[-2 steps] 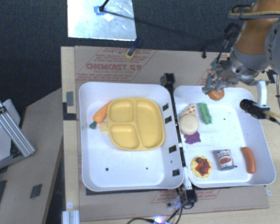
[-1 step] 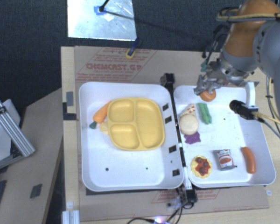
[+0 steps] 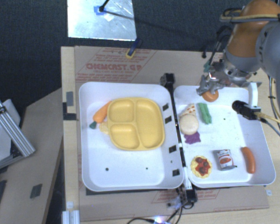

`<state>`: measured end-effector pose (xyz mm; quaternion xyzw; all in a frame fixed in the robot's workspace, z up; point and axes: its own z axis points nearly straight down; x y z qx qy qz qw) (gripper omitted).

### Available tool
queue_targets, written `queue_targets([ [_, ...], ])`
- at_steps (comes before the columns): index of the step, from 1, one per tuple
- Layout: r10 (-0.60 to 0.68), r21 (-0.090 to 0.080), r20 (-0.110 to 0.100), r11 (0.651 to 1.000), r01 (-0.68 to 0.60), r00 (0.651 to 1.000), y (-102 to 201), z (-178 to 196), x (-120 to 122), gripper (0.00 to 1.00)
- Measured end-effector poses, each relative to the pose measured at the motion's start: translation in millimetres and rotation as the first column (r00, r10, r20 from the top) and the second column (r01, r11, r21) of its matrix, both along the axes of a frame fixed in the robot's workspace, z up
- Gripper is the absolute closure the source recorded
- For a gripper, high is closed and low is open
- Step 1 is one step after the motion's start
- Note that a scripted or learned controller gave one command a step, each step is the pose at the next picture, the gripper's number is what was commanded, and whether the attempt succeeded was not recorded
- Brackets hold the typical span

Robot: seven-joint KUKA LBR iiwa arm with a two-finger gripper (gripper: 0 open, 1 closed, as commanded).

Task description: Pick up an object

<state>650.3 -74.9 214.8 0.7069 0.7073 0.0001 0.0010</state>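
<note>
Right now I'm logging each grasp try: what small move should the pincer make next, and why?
Probably a short, slow lift straight up. The pincer sits right over the orange round object at the far edge of the right bin; whether it grips cannot be seen, and a lift would show it.

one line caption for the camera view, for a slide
Gripper at an orange object in the right bin; yellow tray in the left bin.

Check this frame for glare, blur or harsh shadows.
Camera view: even, soft light with faint shadows; glare on the foil sheet at the top; the white bins look bright yet keep detail; the gripper above an orange ball is slightly soft; the yellow tray is sharp.
</note>
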Motion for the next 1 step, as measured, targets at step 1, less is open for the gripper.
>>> queue_targets([
  [1,0.003,0.000,0.001,1.000,-0.003,1.000,1.0,0.5,2.8,1.00],
])
